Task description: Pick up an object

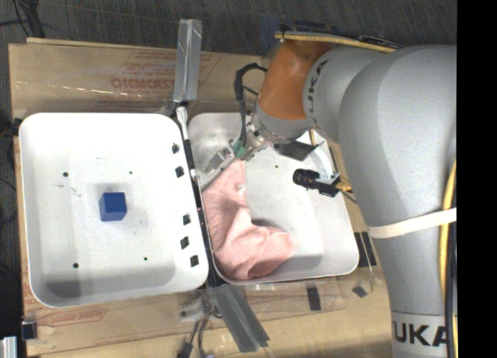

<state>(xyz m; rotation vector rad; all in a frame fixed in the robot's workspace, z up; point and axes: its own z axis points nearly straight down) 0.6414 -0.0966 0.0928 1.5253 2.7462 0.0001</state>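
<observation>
A pink cloth point(242, 228) lies crumpled in the right bin point(334, 248), along its left wall, with its upper end reaching toward the back. My gripper point(231, 154) is low in the back left corner of that bin, right at the cloth's upper end and touching or nearly touching it. The wrist with the orange band point(289, 77) leans over the bin's back edge. A small blue cube point(113, 206) rests near the middle of the left bin point(46, 271), far from the gripper.
The arm's large grey body point(396, 154) covers the right side of the bench. A black part point(314, 180) juts over the right bin's floor beside the wrist. A metal divider bar point(186, 61) runs between the bins. Cardboard point(78, 69) lies under them.
</observation>
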